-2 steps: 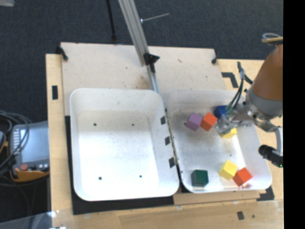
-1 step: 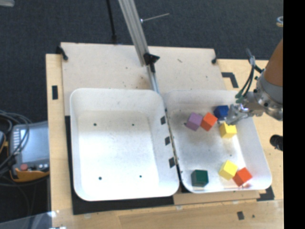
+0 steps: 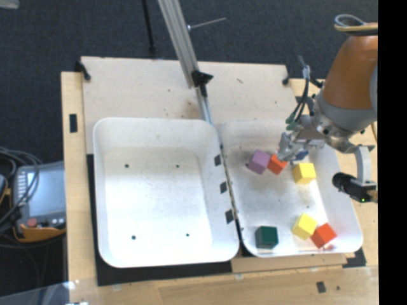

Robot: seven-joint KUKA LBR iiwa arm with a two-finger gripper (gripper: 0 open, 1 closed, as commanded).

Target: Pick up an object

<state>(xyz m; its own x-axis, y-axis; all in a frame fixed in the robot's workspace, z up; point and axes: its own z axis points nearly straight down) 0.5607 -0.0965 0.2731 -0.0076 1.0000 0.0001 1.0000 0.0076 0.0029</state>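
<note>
I have the gripper (image 3: 284, 152) low over the far part of the right bin (image 3: 346, 230), just above the orange cube (image 3: 276, 164). From this angle I cannot tell how the tool is set, and nothing shows in its hold.

The orange cube is my nearest target. It sits touching the purple cube (image 3: 259, 161) on its left, with a yellow cube (image 3: 304, 172) just beside it on the right. Nearer to me lie a second yellow cube (image 3: 305, 225) touching a red-orange cube (image 3: 324, 234), and a dark green cube (image 3: 267, 236) off by itself at the near left of that bin. The left bin (image 3: 105, 138) holds no blocks.

I judge these to be small, rigid, light blocks: flat faces, no give, nothing fragile. They may be smooth enough to slide on the bin floor if nudged off-centre. The grip I want is across two opposite flat faces, at mid height.

The purple neighbour blocks one side of the orange cube, so I would close along the free near-far axis. The green cube, standing alone, looks the easier take.
</note>
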